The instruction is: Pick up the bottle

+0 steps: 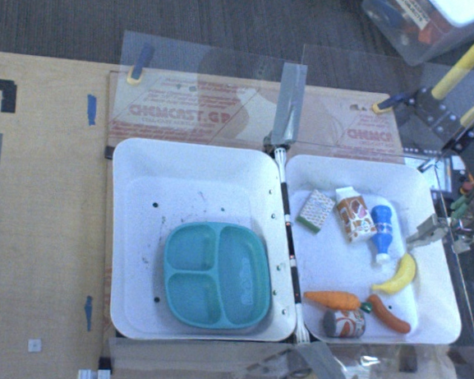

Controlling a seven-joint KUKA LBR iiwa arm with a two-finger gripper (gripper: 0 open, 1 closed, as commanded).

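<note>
Metal fingers of the gripper (428, 232) are poking in at the right edge of the right bin (432, 321), but they are too small and blurry to tell if they are spread or pinched. Nothing is showing between them. The bottle (381, 231) is lying just beside them, blue with a white cap, touching the brown carton (354, 217) and near the banana (398, 275). Crowding is the worry: the fingers may be bumping the carton or banana, or the round bottle may be rolling away. The bins are sitting on a wooden bench (35, 233); the left bin (140, 168) is holding a teal tray (215, 275).
</note>
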